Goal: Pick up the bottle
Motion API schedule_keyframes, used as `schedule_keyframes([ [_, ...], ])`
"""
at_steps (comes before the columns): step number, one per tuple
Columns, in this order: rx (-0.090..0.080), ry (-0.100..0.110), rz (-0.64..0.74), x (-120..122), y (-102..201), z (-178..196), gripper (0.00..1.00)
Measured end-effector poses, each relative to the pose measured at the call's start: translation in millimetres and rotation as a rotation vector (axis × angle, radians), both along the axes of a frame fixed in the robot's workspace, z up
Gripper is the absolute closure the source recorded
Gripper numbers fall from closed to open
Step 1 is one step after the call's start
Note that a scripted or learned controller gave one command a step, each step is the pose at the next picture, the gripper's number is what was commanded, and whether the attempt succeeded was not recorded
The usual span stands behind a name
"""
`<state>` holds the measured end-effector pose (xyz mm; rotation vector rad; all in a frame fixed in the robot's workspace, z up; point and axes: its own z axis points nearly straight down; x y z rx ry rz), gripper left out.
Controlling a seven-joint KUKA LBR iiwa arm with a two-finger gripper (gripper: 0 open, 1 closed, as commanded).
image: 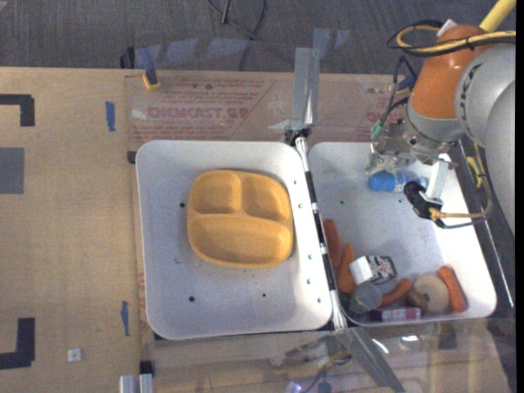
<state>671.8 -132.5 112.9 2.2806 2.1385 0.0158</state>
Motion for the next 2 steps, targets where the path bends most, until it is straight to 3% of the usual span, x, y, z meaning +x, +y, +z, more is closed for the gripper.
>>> schedule_keyframes([
  [1,0.005,0.016,-0.117,-4,63,119,1.0],
  [2,0.009,0.021,-0.442,-46,87,71,1.0],
])
